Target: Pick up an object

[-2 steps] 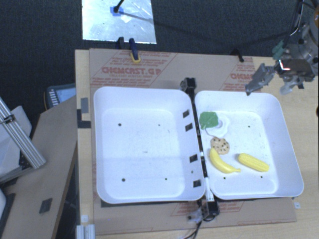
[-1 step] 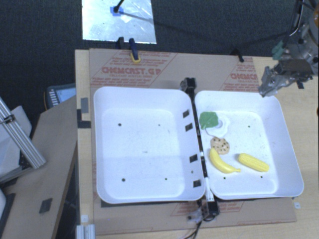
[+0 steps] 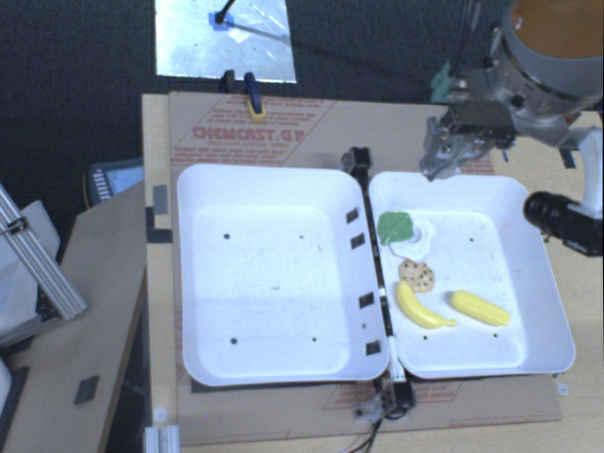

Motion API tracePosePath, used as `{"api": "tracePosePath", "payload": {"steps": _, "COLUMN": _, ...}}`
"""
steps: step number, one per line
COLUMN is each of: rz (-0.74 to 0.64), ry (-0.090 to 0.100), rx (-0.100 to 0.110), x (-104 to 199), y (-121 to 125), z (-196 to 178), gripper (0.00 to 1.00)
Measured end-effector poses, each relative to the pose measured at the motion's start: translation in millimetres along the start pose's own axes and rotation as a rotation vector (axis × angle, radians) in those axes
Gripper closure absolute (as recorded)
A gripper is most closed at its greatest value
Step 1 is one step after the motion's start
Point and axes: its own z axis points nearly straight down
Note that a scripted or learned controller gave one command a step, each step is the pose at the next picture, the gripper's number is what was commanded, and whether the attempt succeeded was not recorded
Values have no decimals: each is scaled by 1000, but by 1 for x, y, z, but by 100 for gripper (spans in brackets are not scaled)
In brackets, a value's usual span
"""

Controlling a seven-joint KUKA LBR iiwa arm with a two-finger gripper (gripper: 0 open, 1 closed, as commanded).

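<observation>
The right bin (image 3: 528, 253) holds several small things near its left side. A green leaf-shaped piece (image 3: 394, 226) lies against a white flat piece (image 3: 418, 243). Just below them sits a round brown cookie (image 3: 416, 275). A yellow banana (image 3: 422, 310) lies at the front left, and a yellow corn cob (image 3: 480, 308) rests to its right. My gripper (image 3: 440, 165) hangs above the right bin's back left rim, apart from all of these things, with nothing seen in it.
The left bin (image 3: 203, 253) stands beside the right one, with a black hinge strip (image 3: 370, 262) between them. Both rest on a cardboard sheet (image 3: 283, 130). A shiny foil square (image 3: 225, 26) lies behind the bench.
</observation>
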Motion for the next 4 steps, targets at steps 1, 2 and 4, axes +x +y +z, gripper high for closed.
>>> {"api": "tracePosePath", "payload": {"steps": 1, "rz": 3, "ry": 0, "rx": 1, "x": 71, "y": -2, "z": -20, "gripper": 100}}
{"api": "tracePosePath", "payload": {"steps": 2, "rz": 6, "ry": -2, "rx": 3, "x": 123, "y": 28, "z": -18, "gripper": 100}}
{"api": "tracePosePath", "payload": {"steps": 4, "rz": 15, "ry": -4, "rx": 6, "x": 125, "y": -1, "z": 21, "gripper": 100}}
